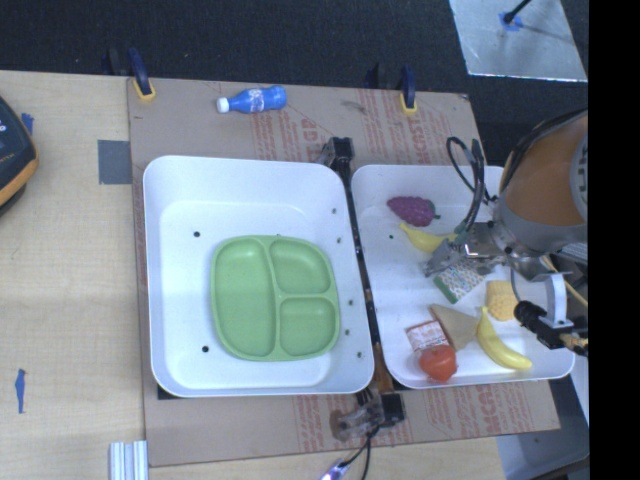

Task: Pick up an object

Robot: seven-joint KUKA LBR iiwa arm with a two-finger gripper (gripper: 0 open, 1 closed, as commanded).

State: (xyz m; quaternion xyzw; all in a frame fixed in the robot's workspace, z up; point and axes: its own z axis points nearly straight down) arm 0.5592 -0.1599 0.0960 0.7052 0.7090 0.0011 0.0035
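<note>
Cardboard sheet (300, 133): you can see red printed marks between the far clamps and along the near edge, too faint to read.
Small blue bottle (253, 100): its white label carries nothing you can make out.
Packets in the right bin (400, 373): print too small for you to read.

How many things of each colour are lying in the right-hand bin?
Yellow: 3 (banana, small banana, corn-like piece)
Purple: 1 (grapes)
Red: 2 (tomato, small box)
Tan: 1 (wedge)
Green-white: 1 (packet)
Total: 8
</note>
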